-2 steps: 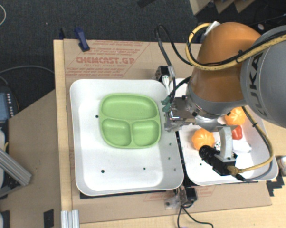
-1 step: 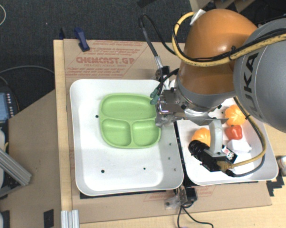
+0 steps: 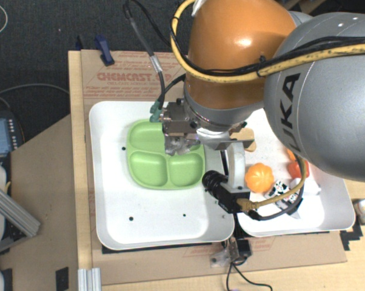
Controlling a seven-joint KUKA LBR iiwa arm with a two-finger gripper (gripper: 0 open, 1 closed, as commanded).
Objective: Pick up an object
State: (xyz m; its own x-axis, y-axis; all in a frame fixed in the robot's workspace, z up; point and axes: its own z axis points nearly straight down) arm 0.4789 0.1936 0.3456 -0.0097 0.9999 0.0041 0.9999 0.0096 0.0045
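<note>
Green divided plate [image 3: 161,157] lies in the left bin [image 3: 110,180], toward its far right. Tool [image 3: 181,139] sits low over the plate's right rim; open or closed, cannot tell. Step looks like the approach or grasp attempt. Next move calls for closing on the rim, then lifting. Orange ball [image 3: 259,177] sits in the right bin [image 3: 334,214].

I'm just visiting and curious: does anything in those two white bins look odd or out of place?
Nothing stands out. The green divided plastic plate lies flat in the left white bin; a small orange ball rests in the right bin.
</note>
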